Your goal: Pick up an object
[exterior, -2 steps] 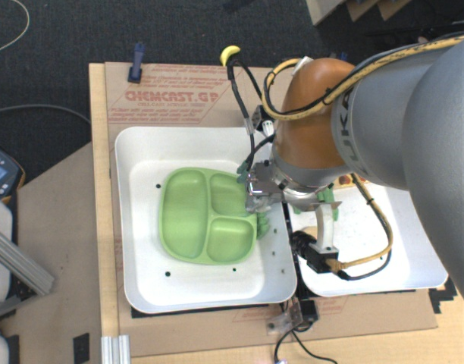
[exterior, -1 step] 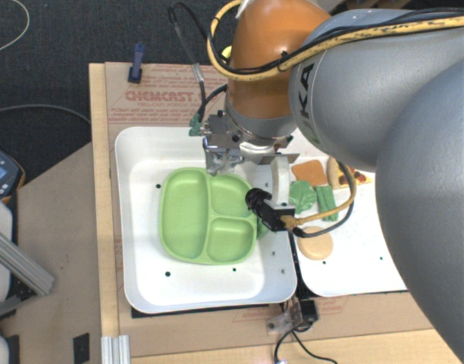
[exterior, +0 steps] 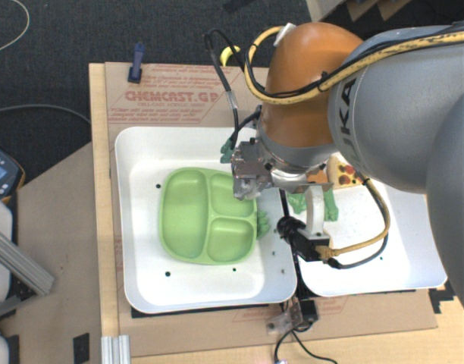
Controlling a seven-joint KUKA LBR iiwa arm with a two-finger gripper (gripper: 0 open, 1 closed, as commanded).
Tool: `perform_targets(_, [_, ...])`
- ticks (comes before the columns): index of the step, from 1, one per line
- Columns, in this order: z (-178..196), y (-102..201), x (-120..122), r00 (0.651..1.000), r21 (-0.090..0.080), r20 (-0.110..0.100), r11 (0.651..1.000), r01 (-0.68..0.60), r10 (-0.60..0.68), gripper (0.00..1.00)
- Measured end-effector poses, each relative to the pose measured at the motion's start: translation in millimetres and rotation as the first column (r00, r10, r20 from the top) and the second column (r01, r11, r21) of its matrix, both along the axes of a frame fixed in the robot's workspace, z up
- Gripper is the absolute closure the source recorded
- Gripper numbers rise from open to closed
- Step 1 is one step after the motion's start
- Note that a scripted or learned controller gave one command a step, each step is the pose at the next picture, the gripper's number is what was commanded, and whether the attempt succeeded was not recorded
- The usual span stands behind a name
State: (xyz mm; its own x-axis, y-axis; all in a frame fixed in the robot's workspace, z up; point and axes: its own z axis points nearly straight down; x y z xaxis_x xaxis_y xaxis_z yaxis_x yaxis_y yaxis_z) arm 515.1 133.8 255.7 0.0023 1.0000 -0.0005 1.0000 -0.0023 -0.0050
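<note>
A light green divided plate [exterior: 205, 217] lies flat in the left white bin [exterior: 141, 203]. My gripper [exterior: 246, 182] hangs over the plate's upper right rim, below the orange band of the arm [exterior: 308, 67]. A small green piece [exterior: 263, 223] sits just off the plate's right edge, beside the gripper. In the right bin [exterior: 399, 256], partly hidden under the wrist, lie a green item [exterior: 328, 203] and a yellow and orange item [exterior: 343, 174].
The grey arm covers most of the right bin's upper half. Black cables [exterior: 323, 249] loop down from the wrist over the divide between the bins. A cardboard sheet [exterior: 167, 97] lies under both bins, with a blue clip [exterior: 136, 63] at its far edge.
</note>
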Motion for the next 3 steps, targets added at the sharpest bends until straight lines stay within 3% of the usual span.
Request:
perform_targets(1, [-29, -13, -6, 1.0, 0.001, 0.001, 1.0, -0.001, 0.001, 1.0])
perform_targets(2, [130, -38, -24, 1.0, 0.003, 0.019, 1.0, -0.003, 0.003, 1.0])
perform_targets(3, [89, -8, -37, 1.0, 0.0, 0.0, 1.0, -0.005, 0.005, 1.0])
